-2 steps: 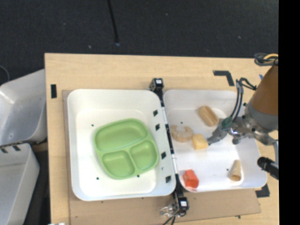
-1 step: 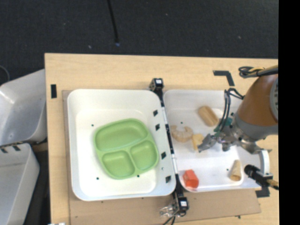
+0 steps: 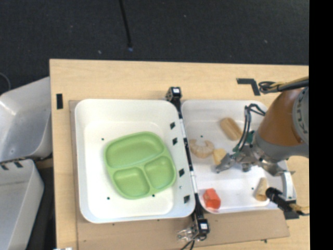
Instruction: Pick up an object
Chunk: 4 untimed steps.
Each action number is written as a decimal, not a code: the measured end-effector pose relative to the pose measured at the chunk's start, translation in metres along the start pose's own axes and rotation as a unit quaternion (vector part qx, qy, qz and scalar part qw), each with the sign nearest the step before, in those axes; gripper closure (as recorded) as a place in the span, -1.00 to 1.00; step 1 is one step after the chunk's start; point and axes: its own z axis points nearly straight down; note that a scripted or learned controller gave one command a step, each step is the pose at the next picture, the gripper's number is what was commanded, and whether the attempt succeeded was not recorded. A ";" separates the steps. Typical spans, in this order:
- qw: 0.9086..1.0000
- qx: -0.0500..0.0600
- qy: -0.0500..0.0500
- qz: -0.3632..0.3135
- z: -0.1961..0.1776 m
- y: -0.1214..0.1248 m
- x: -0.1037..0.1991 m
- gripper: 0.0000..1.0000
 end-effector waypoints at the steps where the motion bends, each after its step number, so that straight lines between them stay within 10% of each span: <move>1: 1.000 -0.002 0.000 0.002 -0.012 0.001 -0.001 1.00; 4: 1.000 -0.002 0.001 -0.004 -0.137 0.017 0.052 1.00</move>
